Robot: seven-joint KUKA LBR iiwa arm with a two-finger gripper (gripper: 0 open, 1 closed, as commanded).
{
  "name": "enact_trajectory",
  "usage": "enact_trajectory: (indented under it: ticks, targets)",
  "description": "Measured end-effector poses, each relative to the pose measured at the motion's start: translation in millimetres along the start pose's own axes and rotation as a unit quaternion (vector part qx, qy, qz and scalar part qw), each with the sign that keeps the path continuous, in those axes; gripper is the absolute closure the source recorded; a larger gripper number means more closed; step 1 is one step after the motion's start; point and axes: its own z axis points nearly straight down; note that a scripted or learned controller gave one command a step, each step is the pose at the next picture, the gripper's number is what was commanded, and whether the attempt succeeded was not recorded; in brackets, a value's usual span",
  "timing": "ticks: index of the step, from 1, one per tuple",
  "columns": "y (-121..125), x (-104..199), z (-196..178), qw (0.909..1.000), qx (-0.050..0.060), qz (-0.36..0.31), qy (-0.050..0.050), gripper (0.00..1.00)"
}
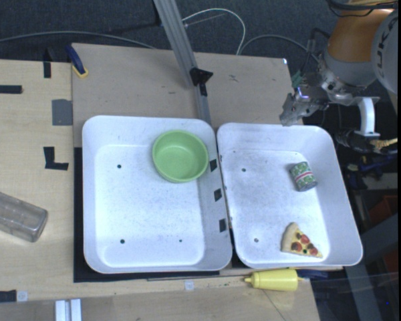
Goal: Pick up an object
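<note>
Item: small can [303, 176], green patterned wrap, lying tilted in the right bin [334, 154], upper right part. Item: pizza slice toy [300, 241], same bin, lower right. Item: green bowl [180, 155], left bin [97, 179], by the top rim. My gripper [292, 110] hangs above the right bin's far rim; grip state: cannot tell. Surface: tan bench [130, 79]; yellow bottle [275, 279] along its front edge.

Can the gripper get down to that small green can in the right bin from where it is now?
Probably yes. The gripper hangs over the right bin's far rim, and the green can lies apart from the pizza slice toy, with nothing over it.
</note>
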Motion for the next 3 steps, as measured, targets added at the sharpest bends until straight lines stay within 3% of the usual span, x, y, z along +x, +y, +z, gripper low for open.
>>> enact_trajectory:
  ticks: [3]
  targets:
    - [-17.4,159.7,-5.7,1.0,0.001,0.0,0.0,1.0]
